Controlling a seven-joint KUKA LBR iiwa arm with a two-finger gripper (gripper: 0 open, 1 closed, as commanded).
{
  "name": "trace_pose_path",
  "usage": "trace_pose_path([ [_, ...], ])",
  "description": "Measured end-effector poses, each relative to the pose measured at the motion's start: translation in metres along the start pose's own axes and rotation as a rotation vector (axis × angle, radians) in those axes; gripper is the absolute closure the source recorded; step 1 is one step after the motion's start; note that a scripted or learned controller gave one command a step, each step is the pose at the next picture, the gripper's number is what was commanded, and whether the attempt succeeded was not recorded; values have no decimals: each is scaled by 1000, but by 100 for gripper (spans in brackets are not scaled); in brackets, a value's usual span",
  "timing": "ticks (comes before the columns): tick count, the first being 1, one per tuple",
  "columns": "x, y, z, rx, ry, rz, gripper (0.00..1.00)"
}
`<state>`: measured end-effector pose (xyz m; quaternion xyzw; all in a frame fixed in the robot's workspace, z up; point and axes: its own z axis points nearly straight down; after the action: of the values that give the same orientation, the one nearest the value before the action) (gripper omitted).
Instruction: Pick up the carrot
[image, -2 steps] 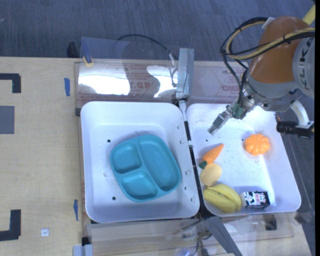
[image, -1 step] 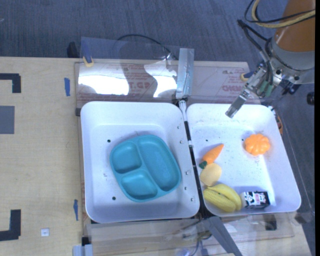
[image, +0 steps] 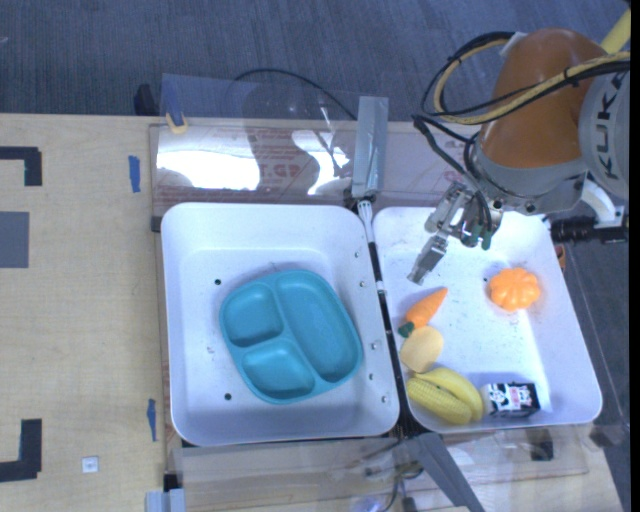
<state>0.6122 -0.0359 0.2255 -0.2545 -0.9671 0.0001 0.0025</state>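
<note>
The carrot (image: 428, 305), small and orange with a green stub at its lower-left end, lies tilted in the right bin near that bin's left wall. My gripper (image: 455, 250) hangs above the upper part of the right bin, up and slightly right of the carrot and apart from it. Its fingers stand open with nothing between them; one fingertip (image: 424, 268) points down-left toward the carrot.
The right bin (image: 565, 330) also holds an orange pumpkin (image: 514, 288), a yellow lemon-like fruit (image: 422, 349) just below the carrot, a corn cob (image: 443, 396) and a small black-and-white carton (image: 512, 398). A blue divided plate (image: 288, 335) lies in the left bin (image: 190, 260).
</note>
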Motion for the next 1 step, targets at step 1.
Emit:
trace_pose_path([
  [1,-24,-57,137,-5,-14,19,0],
])
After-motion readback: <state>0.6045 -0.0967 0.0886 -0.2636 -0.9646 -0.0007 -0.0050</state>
